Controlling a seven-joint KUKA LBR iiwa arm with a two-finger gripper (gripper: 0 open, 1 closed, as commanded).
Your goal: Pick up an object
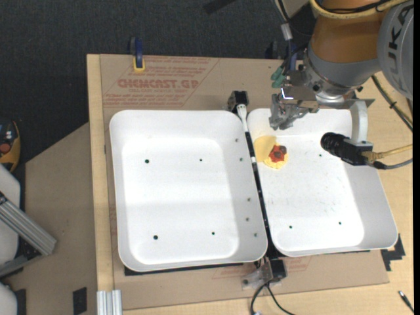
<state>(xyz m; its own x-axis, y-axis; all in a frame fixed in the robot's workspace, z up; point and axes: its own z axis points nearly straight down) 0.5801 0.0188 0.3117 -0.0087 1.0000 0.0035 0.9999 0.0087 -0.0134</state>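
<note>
1. The fingers hang over the far-left corner of the right bin, pointing down from the grey wrist; how far apart they stand cannot be told from this slanted view, and nothing can be made out between them.
2. Just below the fingers in the view, and a little to the left, lies the object: a pale yellow round piece with a small red part on top of it. It rests on the floor of the right bin, close to that bin's left wall, apart from the fingertips.
3. To the right of the fingers, a black cylindrical part mounted on a light bracket juts out from the arm over the right bin.
4. Above the fingers rises the arm, with its orange band broad at the top of the view and the grey housing beneath it.
5. To the left of the fingers, across the dark seam where the two bins meet, sits the left bin, white, with a few small dark dots on its floor.
6. Both bins rest on a brown board bearing red printed lettering, which lies on the worktop; a blue and yellow clamp grips the board's far edge, well to the left of the fingers.
</note>
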